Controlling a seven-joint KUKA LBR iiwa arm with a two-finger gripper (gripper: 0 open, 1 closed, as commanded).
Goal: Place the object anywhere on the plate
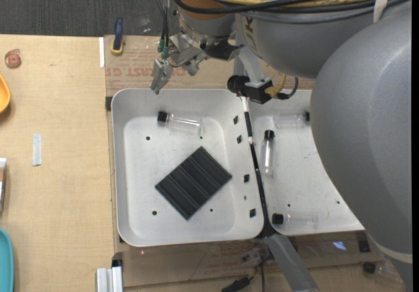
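camera view: fixed overhead | slanted down | both bins (pixel 124 153)

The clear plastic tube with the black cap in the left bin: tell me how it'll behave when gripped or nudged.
The clear plastic tube with the black cap lies on its side and looks round, so it would probably roll. It seems light and smooth, perhaps slippery. The end effector sits near the left bin's far rim.

So the left bin (pixel 131 219) has a dark ribbed plate (pixel 194 181) lying flat around its middle, turned diagonal. At about 11 o'clock from the plate there's a clear vial with a black cap (pixel 177 121), on its side. Another capped vial (pixel 268 150) lies in the right bin (pixel 308 212). The tool (pixel 161 78) hangs over the left bin's far rim, nothing in it.
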